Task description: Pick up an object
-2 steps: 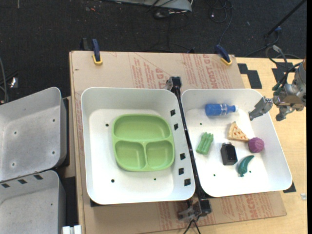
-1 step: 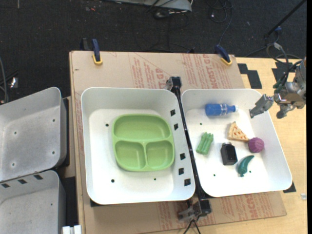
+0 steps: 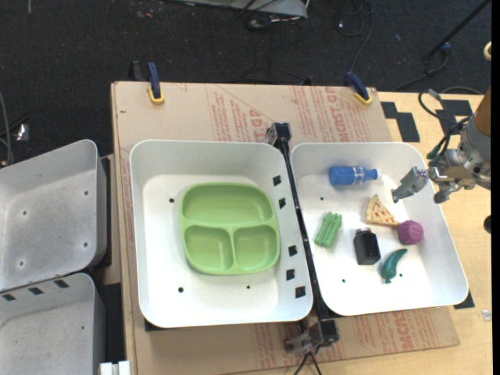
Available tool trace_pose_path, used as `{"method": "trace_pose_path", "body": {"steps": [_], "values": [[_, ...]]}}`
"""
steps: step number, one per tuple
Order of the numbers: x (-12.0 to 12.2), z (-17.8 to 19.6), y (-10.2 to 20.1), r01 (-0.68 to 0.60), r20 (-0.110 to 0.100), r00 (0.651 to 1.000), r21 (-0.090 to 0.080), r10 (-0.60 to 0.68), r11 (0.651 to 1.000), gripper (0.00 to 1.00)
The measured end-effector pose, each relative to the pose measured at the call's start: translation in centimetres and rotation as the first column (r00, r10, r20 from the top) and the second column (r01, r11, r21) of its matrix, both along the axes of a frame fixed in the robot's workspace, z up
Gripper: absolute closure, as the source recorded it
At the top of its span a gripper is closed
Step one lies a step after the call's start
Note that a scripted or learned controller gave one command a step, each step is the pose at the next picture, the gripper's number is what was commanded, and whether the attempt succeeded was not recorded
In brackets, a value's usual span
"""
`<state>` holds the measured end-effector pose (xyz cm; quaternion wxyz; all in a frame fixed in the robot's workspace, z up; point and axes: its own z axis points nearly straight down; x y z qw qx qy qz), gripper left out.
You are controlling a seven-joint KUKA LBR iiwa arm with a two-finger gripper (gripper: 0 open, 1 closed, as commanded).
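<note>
Pincer (image 3: 422, 184) hovers spread apart, gripping nothing, at the right bin's (image 3: 449, 276) far edge. Just below-left, pizza slice (image 3: 381, 212) and purple ball (image 3: 410, 232) crowd together; a descent could knock both aside.

Your arm enters from the right edge, wrist angled down and leftward. Your gripper (image 3: 426, 186) hangs low with its two fingers (image 3: 408, 184) spread apart, nothing between them.

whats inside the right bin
The right bin holds a blue bottle, pizza slice toy, purple ball, green bundle, black block and teal piece. Nothing looks covered.
</note>
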<state>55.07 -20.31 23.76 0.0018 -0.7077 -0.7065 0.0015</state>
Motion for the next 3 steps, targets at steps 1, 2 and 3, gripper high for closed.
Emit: {"method": "trace_pose_path", "body": {"steps": [1,2,3], "values": [[0.2,-6.4,0.2,-0.001,-0.002,1.0,0.001,0.001,1.0,0.0],[0.0,-12.0,1.1,-0.004,0.01,1.0,0.001,0.004,1.0,0.0],[-0.2,-11.0,0.9,-0.002,0.007,1.0,0.0,0.002,1.0,1.0]]}}
